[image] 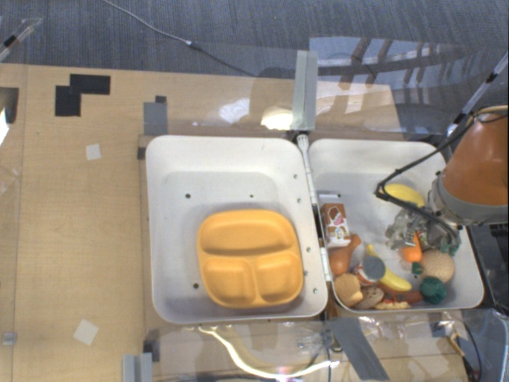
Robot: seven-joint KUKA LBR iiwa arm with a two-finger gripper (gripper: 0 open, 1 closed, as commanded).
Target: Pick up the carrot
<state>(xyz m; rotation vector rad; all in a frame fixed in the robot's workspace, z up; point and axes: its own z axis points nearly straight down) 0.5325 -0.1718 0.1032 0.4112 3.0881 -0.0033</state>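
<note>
Carrot (412, 252): right bin (350, 159), among toy foods, beside a tan ball (438, 267). My gripper (409, 235): directly over the carrot; cannot tell its state. Left bin (171, 165): yellow tray (250, 256).

Yellow divided tray (250, 256) in left bin (171, 165), right bin (350, 161) crowded with toy food, gripper (413, 241) low over carrot (413, 252), banana (405, 195) beside it

Light wooden bench (71, 237), grey carpeted floor (238, 14), thin cable (127, 14) across it
</note>
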